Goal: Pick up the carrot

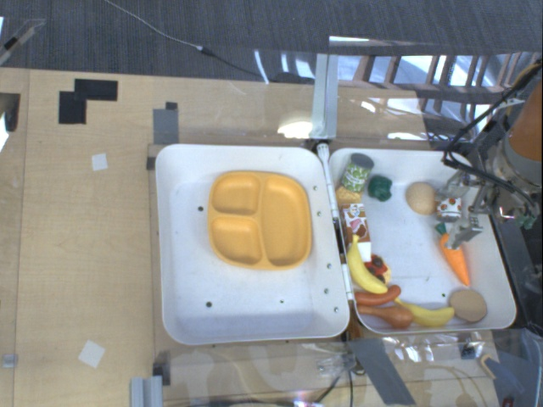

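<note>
The carrot (457, 264) is orange and tapered. It lies near the right wall of the right bin (405, 242), with its thick end pointing up-left and its tip toward the front. My gripper (462, 225) hangs directly over the thick end, reaching in from the right under the grey arm with the orange band (519, 147). The gripper's body hides whatever contact there is with the carrot. The carrot still appears to rest on the bin floor.
The right bin also holds a green-labelled can (356, 175), a dark green item (379, 188), a beige ball (420, 197), a snack packet (357, 223), two bananas (363, 271), sausages (379, 295) and a brown egg-shaped piece (467, 305). A yellow divided plate (259, 219) lies in the left bin (182, 253).
</note>
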